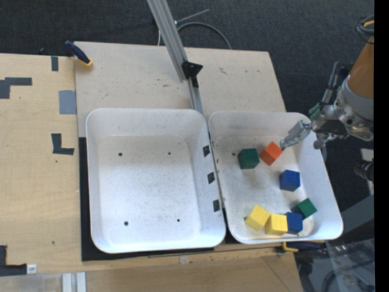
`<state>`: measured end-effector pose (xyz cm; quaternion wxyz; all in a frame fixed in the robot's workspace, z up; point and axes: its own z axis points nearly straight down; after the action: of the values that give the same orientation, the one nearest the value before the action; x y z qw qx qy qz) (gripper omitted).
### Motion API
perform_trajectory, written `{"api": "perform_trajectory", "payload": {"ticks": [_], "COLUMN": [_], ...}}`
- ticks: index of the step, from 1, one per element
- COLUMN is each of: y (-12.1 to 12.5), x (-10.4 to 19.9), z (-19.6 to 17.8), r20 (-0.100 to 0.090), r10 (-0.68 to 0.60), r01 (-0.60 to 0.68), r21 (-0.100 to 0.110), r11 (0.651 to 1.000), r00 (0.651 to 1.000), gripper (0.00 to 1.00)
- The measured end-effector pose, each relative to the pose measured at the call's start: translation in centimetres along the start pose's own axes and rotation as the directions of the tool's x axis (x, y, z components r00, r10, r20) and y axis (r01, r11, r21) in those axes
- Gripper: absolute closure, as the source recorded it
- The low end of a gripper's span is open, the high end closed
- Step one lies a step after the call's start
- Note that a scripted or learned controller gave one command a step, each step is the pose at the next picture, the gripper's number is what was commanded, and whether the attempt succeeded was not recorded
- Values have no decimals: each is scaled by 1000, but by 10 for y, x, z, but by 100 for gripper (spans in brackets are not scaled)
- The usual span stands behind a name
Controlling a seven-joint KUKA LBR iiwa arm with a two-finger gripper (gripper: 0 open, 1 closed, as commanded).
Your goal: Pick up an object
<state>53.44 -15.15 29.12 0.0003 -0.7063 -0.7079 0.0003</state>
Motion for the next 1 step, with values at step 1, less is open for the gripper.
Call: {"api": "perform_trajectory", "payload": {"ticks": [1], "y": [0], "x": [0], "z": [0], "r20": [1], "r10": [0], "r01": [0], "r21": [0], "r11": [1000], "r00": [1000], "gripper": [0]}}
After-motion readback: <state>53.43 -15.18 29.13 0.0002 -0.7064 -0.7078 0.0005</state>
